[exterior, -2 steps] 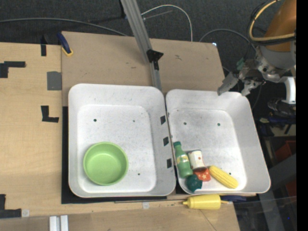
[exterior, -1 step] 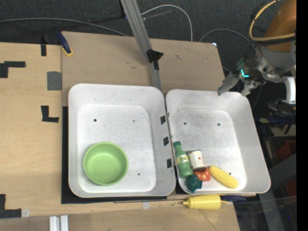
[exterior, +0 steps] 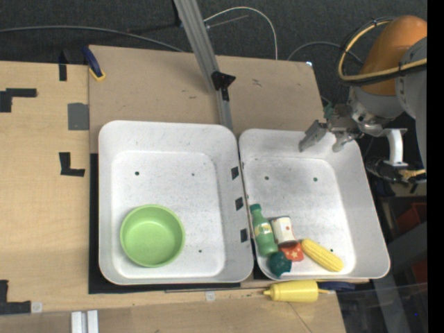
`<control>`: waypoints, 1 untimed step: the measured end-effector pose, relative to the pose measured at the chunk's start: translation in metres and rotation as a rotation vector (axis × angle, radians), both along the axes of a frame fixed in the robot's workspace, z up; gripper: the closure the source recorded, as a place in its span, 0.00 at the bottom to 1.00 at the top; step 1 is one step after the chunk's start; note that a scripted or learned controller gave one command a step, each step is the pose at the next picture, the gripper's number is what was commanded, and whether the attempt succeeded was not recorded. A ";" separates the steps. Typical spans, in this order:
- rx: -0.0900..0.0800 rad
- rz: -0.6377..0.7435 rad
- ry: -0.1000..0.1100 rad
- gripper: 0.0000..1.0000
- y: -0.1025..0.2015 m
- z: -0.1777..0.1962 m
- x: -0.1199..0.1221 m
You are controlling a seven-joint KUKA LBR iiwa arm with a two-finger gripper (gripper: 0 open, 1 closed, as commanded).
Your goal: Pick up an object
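The grey two-finger tool [exterior: 325,136] of the orange-banded arm hangs with its fingers spread wide and nothing between them, over the far right corner of the right-hand shallow white plastic bin [exterior: 361,186]. Nothing is lifted yet, so the task looks to be at its opening stage: the approach, the closing of the fingers and the lift all appear to remain.

Every candidate for picking lies well apart from the tool, bunched against the near edge of the same bin. A small green plastic bottle [exterior: 262,232] stands by the bin's left wall, touching a short white cup-like piece [exterior: 282,228]. Just below them sit a small red block [exterior: 293,251] and a dark green rounded toy [exterior: 279,263], with a yellow toy corn cob [exterior: 321,254] lying aslant to their right.

In the left-hand white bin [exterior: 166,137] a round light-green plastic bowl [exterior: 152,236] rests in the near left corner. A yellow plastic squeeze bottle [exterior: 294,291] lies on its side on the wooden tabletop [exterior: 159,82], just outside the right bin's near rim.
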State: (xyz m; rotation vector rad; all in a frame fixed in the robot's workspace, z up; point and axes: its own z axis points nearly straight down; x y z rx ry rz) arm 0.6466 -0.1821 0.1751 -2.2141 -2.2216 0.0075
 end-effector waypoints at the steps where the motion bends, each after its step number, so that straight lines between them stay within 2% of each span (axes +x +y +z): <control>1: 0.000 -0.001 0.000 0.00 0.005 -0.050 -0.010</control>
